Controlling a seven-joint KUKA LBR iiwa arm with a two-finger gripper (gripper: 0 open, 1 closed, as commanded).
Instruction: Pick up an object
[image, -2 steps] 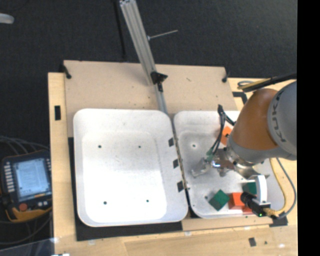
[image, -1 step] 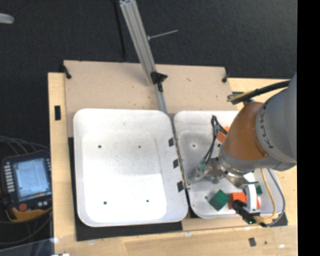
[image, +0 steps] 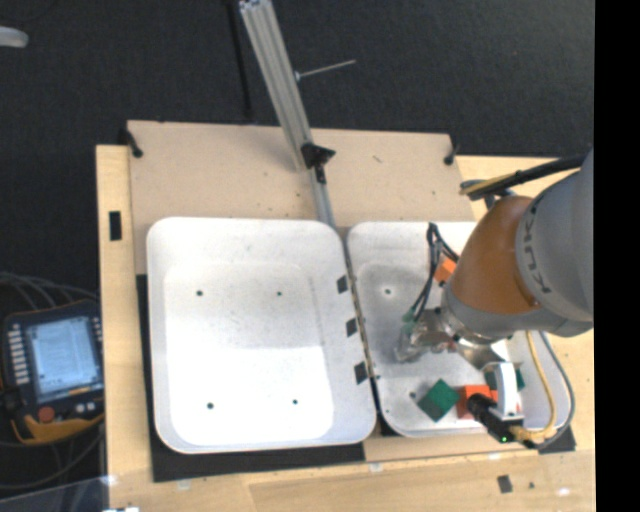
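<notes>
Arm (image: 520, 265) covers right bin (image: 385, 250); hand (image: 412, 345) low (spread unclear), green block (image: 436, 400) near.

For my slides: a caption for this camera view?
Arm reaches into right bin, tool low beside a green block; left bin alongside.

The arm (image: 560, 250) enters from the right edge of the camera view and extends leftward and downward. Its outer link is grey. The orange band (image: 490, 265) sits directly below the grey link, above the wrist. Black and green cables run along the left side of the band toward the wrist. The wrist points steeply down. The pincer (image: 412, 345) is at the lower left end of the arm, seen from above as a metallic grey cluster. The state of its fingers cannot be determined from this angle.
</notes>
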